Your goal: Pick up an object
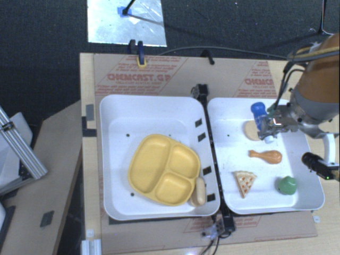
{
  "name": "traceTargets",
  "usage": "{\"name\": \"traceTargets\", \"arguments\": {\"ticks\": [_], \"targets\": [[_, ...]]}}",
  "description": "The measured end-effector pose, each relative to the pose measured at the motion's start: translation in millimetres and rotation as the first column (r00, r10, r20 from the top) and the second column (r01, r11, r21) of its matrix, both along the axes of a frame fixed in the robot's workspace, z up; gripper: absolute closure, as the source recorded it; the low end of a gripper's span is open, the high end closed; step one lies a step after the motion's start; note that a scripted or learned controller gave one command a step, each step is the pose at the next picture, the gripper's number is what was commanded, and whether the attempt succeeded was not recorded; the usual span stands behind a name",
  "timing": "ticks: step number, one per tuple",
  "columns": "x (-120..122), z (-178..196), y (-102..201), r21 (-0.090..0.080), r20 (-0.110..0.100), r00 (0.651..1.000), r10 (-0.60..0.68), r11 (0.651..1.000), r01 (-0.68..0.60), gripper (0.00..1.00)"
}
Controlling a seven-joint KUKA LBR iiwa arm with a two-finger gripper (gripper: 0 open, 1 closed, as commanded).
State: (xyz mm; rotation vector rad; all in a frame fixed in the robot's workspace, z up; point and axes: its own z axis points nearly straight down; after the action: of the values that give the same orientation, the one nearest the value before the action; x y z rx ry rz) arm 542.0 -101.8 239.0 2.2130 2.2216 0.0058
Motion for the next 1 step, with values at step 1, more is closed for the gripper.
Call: {"name": "traceTargets", "arguments": {"ticks": [1], "targets": [[-5.9,7.8,56.2,0.003,-0.005,1.0,0.005,1.0,-0.005,1.0]]}}
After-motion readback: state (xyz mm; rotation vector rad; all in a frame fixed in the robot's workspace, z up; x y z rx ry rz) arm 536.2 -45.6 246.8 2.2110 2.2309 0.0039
